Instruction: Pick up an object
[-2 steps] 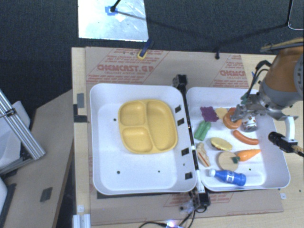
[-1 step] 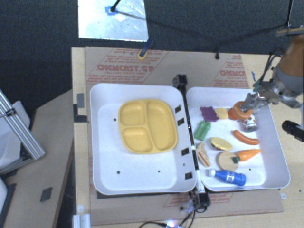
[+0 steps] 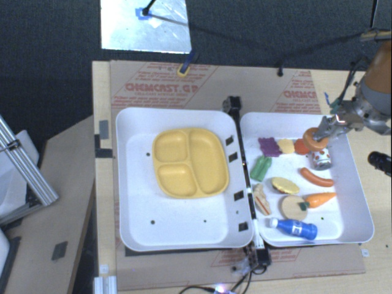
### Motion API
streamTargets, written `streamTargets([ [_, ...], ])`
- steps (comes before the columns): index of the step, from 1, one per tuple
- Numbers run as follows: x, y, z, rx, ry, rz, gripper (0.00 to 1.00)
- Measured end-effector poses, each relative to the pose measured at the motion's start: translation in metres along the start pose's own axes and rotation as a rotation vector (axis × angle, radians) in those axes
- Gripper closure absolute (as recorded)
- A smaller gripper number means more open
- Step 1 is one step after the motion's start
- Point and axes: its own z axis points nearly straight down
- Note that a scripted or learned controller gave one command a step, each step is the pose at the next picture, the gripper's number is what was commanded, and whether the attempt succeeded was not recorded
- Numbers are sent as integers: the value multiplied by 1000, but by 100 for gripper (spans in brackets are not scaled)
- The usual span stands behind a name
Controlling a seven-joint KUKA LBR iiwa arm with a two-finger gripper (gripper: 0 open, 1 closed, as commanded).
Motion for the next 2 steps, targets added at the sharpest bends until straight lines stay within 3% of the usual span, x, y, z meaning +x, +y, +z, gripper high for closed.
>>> streamTargets([
  [2,107,-22,3,5,3,-4,100],
])
